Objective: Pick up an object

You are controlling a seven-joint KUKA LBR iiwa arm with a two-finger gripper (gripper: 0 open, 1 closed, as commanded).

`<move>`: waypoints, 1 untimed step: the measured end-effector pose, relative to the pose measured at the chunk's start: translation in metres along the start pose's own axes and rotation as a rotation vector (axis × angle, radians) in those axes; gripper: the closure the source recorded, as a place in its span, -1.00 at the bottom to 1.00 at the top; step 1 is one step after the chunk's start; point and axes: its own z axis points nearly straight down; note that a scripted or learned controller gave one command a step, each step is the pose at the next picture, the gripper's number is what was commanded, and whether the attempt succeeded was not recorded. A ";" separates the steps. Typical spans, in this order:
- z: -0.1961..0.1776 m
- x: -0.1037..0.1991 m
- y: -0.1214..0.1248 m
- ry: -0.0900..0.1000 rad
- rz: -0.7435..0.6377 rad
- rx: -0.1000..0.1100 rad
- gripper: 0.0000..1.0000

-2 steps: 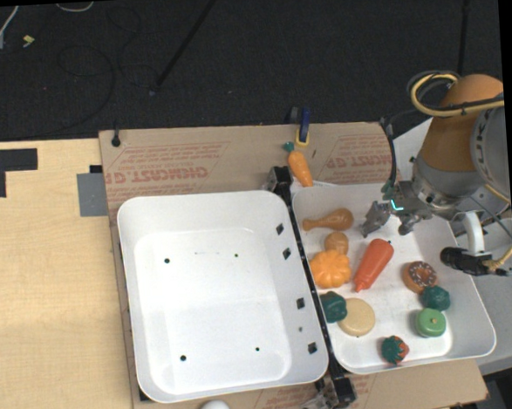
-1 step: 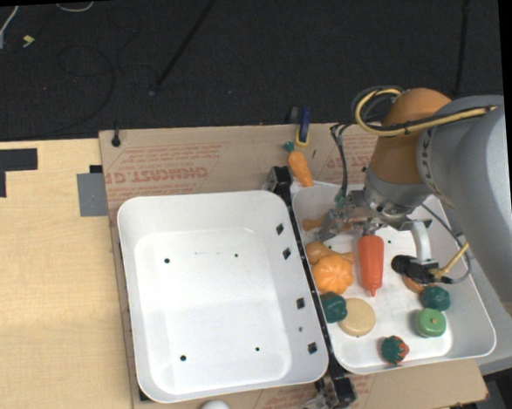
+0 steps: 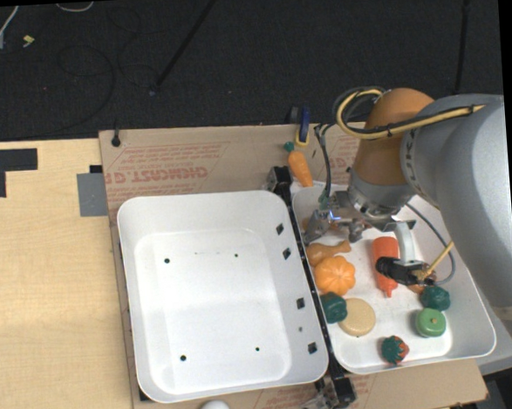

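Here the tool (image 3: 334, 223) hangs just above the orange pumpkin (image 3: 334, 274).

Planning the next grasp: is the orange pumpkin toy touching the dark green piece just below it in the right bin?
Touching. The camera view shows the orange pumpkin toy with its lower edge meeting the dark green piece, no white bin floor between them.
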 end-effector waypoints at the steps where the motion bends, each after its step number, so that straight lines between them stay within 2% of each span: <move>1: 0.000 -0.001 -0.048 -0.001 0.004 0.003 -1.00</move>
